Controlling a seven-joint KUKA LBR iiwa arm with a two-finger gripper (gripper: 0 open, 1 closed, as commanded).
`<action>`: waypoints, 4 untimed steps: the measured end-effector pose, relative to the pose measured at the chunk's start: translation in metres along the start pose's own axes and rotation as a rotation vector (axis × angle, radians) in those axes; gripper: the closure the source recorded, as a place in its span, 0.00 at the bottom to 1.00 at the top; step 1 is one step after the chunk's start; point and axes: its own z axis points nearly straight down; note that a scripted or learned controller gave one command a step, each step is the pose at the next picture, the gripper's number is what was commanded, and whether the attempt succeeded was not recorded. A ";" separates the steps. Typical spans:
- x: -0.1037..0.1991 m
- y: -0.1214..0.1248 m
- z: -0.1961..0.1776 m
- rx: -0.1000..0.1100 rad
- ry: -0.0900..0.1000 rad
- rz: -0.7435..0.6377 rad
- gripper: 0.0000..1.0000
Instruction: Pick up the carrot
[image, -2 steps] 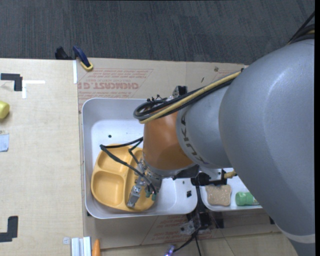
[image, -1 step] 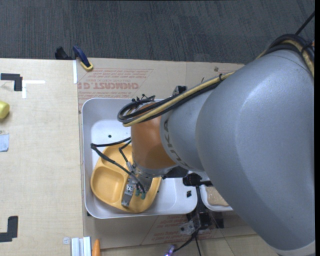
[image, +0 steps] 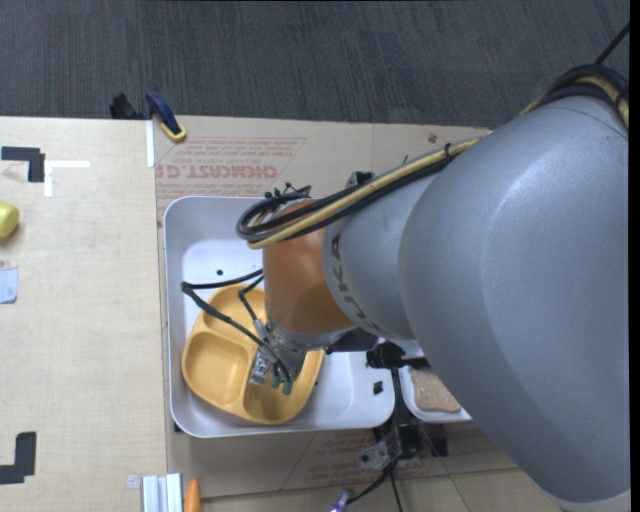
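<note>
Down inside the left white bin (image: 190, 225), the gripper (image: 272, 372) hangs over a yellow divided tray (image: 215, 365), at or near its surface; how its jaws stand cannot be told. No carrot can be made out, so its axis stays unknown. A tan object (image: 432, 395) lies in the right bin.

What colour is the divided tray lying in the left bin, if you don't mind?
Yellow-orange; the tray shows best in the camera view.
</note>
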 end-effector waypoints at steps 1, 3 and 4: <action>0.015 0.019 -0.091 -0.029 0.018 0.304 1.00; -0.005 -0.026 -0.235 -0.024 0.023 0.725 0.00; -0.009 -0.041 -0.091 -0.026 0.021 0.332 0.00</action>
